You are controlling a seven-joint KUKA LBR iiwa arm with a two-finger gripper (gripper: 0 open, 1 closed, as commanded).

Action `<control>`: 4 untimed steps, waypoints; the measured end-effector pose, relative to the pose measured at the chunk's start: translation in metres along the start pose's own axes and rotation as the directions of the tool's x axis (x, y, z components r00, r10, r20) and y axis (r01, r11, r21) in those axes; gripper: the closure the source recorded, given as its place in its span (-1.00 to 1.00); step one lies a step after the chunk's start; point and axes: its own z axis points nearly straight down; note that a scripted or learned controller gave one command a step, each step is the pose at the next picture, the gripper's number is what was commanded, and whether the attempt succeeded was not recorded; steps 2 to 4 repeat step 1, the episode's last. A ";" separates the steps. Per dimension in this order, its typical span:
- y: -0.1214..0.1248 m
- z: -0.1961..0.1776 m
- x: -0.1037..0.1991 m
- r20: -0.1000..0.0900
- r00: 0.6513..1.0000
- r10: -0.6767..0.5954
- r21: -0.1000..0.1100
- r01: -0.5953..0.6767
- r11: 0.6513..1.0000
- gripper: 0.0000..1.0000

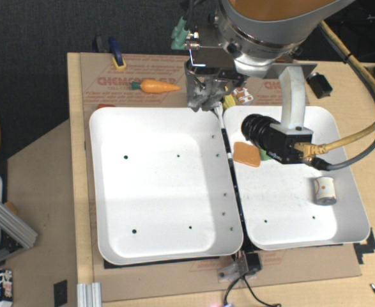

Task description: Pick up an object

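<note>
1. Pincer [206,100]: dark metal cluster under the grey wrist, sitting at the top end of the seam between the two bins. Whether it is wide or narrow, cannot tell; too dark and cluttered. Nothing visibly held in it.
2. Just right of it, at the back rim of the right white shallow plastic bin [347,229]: a small white-and-red printed block [241,96] with a yellow bit beside it, partly hidden by the arm.
3. Further out in the right bin: an orange-tan wedge-shaped soft piece [246,154] near the left wall, touching or overlapping a black ribbed camera-like unit with cables [273,139], which looks like part of the rig, not a target.
4. A small white cylinder with a dark end [325,190] lies on its side toward the bin's right side, well apart from the wedge.
5. Left white shallow plastic bin [110,171] has no objects I can make out.
6. An orange toy carrot with green top [156,86] lies on the cardboard tabletop [168,66] behind the left bin.
7. Step, judged: approach or search, no grasp yet.
8. Next move calls for going into the right bin, centring above the wedge or cylinder, then descending clear of the black unit.
</note>
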 end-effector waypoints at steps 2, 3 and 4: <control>0.001 -0.010 0.001 -0.001 1.000 -0.001 -0.003 0.001 1.000 1.00; 0.001 -0.010 0.001 -0.001 1.000 -0.001 -0.003 0.001 1.000 1.00; 0.001 -0.010 0.001 -0.001 1.000 -0.001 -0.003 0.001 1.000 1.00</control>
